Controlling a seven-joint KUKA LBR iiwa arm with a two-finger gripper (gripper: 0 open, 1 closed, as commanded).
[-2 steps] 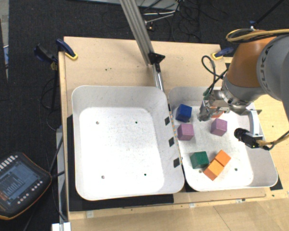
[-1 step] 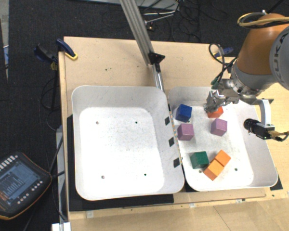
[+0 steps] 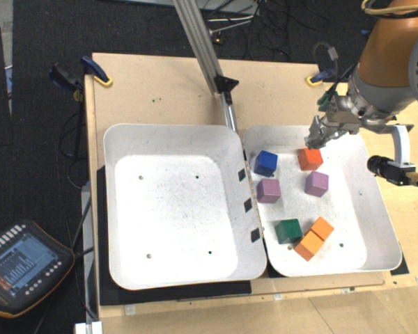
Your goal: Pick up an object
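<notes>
In the camera view, two shallow white bins were seen side by side on the bench (image 3: 167, 92). The left bin (image 3: 125, 145) held no blocks, while the right bin (image 3: 376, 221) held every block, so any pick had to be made there. The arm (image 3: 390, 47) was reached in from the right, and the gripper (image 3: 318, 139) was hung at the far end of the right bin, just above and touching or nearly touching the red block (image 3: 309, 159). That block was judged to be the intended target, since the gripper was lined up over it. How far the jaws were parted could not be told, and nothing was seen held between them.

A blue block (image 3: 265, 163) lay to the left of the red one, apart from it. Two purple blocks (image 3: 268, 190) (image 3: 316, 184) lay nearer, also apart. At the near end a green block (image 3: 288, 230) and two orange blocks (image 3: 313, 238) were crowded together, which was judged to make them harder picks.
</notes>
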